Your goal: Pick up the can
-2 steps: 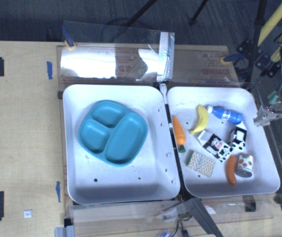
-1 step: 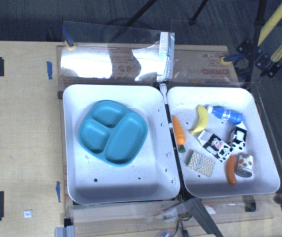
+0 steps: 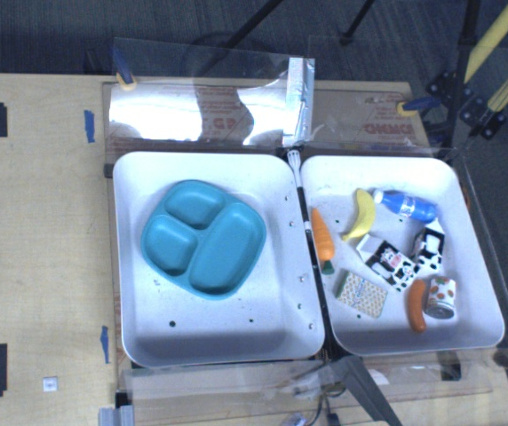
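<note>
The left bin (image 3: 138,327) carries a blue divided plate (image 3: 202,236) in its middle. In the right bin (image 3: 476,335), a carrot (image 3: 323,240) lies along the left wall, a banana (image 3: 361,214) sits toward the back, and a sausage (image 3: 416,304) lies near the front. Just beside the sausage, touching or nearly so, the can (image 3: 440,296) rests toward the front right corner. It looks tipped on its side, its long axis running roughly back to front and a round end facing the front edge, though it is small and hard to read. Nothing is lifted, so I judge the whole pick is left to do. I cannot tell how the gripper is set.
</note>
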You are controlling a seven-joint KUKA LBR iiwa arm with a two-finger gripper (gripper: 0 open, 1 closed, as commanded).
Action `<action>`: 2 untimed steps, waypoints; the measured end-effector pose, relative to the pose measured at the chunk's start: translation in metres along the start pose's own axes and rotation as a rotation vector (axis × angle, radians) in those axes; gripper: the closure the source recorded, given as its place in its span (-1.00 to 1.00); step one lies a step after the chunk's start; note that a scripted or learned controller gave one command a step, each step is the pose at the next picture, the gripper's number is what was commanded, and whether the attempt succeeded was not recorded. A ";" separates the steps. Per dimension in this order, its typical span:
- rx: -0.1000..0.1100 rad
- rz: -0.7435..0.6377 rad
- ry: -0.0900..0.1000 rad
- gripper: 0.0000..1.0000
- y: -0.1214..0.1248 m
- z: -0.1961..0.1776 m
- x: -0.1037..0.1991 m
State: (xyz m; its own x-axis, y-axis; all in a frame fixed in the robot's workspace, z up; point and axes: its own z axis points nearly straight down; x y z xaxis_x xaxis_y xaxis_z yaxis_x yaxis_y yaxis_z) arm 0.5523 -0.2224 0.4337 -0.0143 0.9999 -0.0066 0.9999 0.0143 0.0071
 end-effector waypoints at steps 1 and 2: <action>-0.005 -0.004 -0.004 1.00 0.002 -0.011 0.001; -0.010 -0.007 -0.009 1.00 0.003 -0.022 0.002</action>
State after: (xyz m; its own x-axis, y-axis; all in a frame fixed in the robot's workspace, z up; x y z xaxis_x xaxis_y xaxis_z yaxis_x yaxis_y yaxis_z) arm 0.5554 -0.2206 0.4560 -0.0213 0.9997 -0.0152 0.9996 0.0216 0.0170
